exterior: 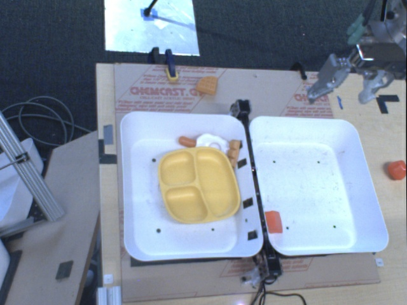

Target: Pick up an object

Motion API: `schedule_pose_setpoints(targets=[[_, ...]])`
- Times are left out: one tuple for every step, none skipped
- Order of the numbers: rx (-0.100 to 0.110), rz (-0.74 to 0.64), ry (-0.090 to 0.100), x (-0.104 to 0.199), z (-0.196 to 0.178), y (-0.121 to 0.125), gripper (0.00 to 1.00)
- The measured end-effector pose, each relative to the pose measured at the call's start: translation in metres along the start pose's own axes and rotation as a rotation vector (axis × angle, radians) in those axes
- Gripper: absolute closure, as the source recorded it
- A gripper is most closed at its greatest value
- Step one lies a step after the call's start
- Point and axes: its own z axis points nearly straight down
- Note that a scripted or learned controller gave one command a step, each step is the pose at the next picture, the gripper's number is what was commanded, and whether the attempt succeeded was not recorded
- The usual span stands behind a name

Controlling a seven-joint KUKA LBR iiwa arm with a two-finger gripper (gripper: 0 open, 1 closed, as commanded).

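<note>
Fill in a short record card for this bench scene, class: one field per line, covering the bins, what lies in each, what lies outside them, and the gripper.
left bin: yellow divided tray, with a small orange piece, a white item and a tan piece at its far edge
right bin: orange-red block in near left corner
outside bins: waffle-like piece on the board; orange-red item at right
gripper: open, above the bench beyond the right bin, holding nothing
</note>
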Motion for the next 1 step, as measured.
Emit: schedule_pose_setpoints(targets=[[0.012,0.031,-0.003,-0.1124,0.035,-0.0048,0.0]])
